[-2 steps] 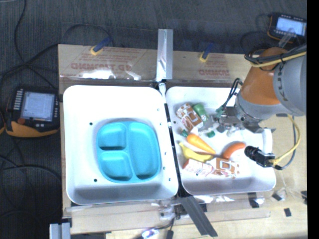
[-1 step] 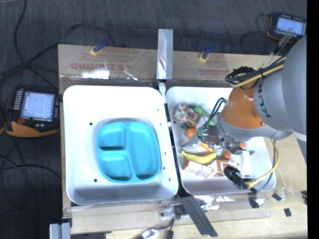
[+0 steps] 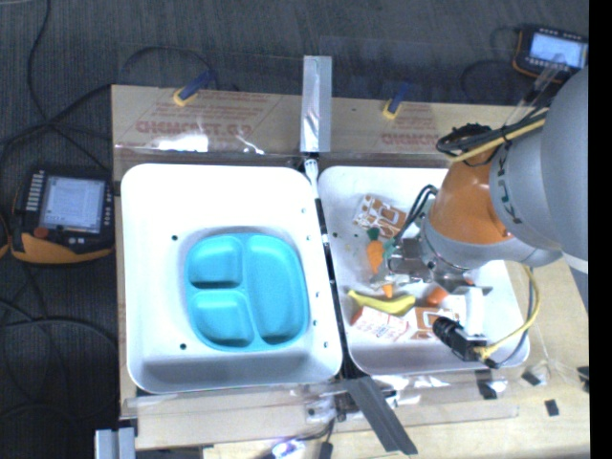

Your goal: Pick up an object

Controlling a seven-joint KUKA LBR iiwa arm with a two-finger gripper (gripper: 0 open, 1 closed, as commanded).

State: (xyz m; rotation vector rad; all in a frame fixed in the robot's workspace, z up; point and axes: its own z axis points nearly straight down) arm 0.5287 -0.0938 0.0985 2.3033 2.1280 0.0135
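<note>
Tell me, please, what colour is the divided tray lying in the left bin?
Light blue; the divided tray shows clearly in the camera view, inside the white left bin.

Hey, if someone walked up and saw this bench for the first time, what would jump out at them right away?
Probably the bright blue divided tray, sitting alone in the left bin. Next, the grey arm with its orange band, reaching from the right low over the right bin, where small items cluster: a yellow banana, a small carrot and some printed packets.
</note>
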